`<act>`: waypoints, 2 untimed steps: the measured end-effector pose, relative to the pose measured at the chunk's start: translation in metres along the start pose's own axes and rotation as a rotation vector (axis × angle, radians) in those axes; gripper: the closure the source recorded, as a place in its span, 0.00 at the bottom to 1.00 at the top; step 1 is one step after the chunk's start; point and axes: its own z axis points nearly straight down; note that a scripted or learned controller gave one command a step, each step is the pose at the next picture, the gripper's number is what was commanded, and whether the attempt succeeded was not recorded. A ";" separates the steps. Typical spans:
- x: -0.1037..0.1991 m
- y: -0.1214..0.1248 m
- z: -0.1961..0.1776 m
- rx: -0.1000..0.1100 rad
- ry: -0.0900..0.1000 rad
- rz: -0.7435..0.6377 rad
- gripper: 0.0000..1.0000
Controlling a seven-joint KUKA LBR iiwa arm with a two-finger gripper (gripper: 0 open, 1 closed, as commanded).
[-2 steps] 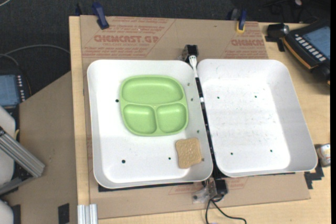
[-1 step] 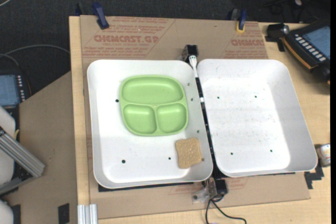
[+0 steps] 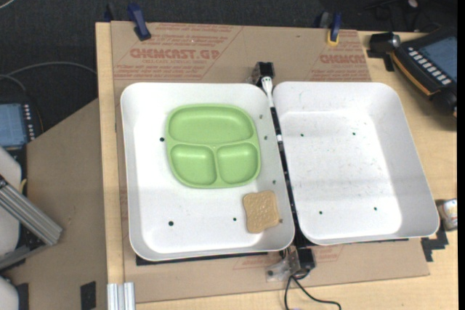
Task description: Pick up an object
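A light green divided plate (image 3: 213, 146) with three compartments lies flat in the middle of the left white bin (image 3: 142, 178). A tan, speckled square piece like a cracker or sponge (image 3: 261, 210) rests on the floor of that bin near its front right corner, just below the plate and apart from it.
The right white bin (image 3: 349, 163) sits beside the left one on a brown board (image 3: 189, 47). Blue and yellow clamps (image 3: 138, 22) hold the board's back edge. A dark device (image 3: 429, 65) lies at the far right, and cables trail at the front.
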 end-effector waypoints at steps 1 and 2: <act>0.020 0.001 0.097 -0.001 -0.001 0.003 1.00; -0.040 0.038 0.027 -0.021 -0.012 0.006 1.00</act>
